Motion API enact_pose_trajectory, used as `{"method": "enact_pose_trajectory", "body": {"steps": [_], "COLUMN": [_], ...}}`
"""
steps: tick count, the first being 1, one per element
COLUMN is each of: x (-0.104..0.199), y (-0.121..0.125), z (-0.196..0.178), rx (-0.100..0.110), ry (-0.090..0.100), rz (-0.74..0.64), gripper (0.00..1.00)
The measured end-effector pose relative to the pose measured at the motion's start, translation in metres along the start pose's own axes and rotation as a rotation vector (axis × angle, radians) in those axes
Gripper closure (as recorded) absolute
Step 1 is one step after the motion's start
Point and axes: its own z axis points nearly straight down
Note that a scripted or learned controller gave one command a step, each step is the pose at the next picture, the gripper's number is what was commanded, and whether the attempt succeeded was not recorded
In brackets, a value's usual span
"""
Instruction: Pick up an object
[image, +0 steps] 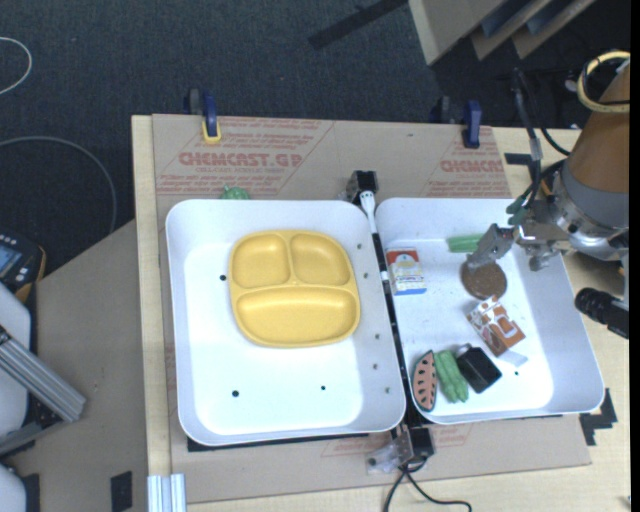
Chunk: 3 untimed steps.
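Observation:
My gripper (512, 252) hovers over the back of the right bin (560, 390), open, with nothing between its fingers. One finger (487, 246) hangs just above a brown round disc (485, 281). A green stick (463, 242) lies close to its left. In front of the disc sits a brown, white and orange piece (497, 326). A red and white box (404, 270) lies near the bin's left wall. At the front are a black block (479, 368), a green toy (450, 378) and a watermelon slice (424, 381).
The left bin (200, 330) holds a yellow divided plate (294, 288). A black ridge (381, 270) marks where the two bins meet. Blue clamps (209, 115) (472, 125) grip the board's far edge. Cables run behind the arm at the right.

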Motion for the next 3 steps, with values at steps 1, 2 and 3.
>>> {"method": "enact_pose_trajectory", "body": {"steps": [1,2,3], "x": [0.000,0.066,0.143], "y": [0.001,-0.032,-0.064], "z": [-0.011,-0.055,-0.049], "rx": [-0.003,-0.004,0.005], "ry": [-0.001,0.001,0.004], "rz": [-0.001,-0.007,-0.009], "gripper": [1.00,1.00,1.00]}}
